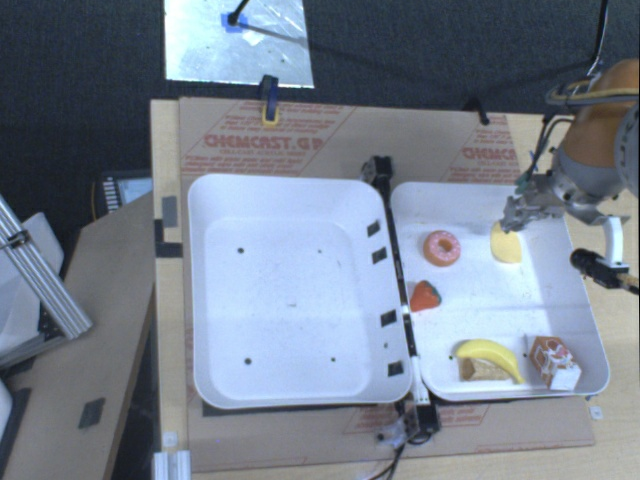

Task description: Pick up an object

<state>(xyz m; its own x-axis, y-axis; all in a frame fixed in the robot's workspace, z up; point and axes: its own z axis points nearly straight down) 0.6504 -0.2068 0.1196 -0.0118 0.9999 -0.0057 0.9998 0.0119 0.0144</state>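
In the right bin (pixel 560 298) lie a pink-orange doughnut (pixel 441 248), a pale yellow lemon-like piece (pixel 507 246), a red strawberry (pixel 425 296), a yellow banana (pixel 490 354) on a brown slice (pixel 481 370), and a small red-and-white box (pixel 554 361). My gripper (pixel 520 215) hangs at the bin's far right, just above the yellow piece, pointing down. Nothing can be made out between its fingers.
The left bin (pixel 215 268) stands beside the right one, joined by a black clamped divider (pixel 395 288). Cardboard lies under both bins. A shiny sheet (pixel 238 28) sits at the back, and a metal rail (pixel 35 278) at the far left.
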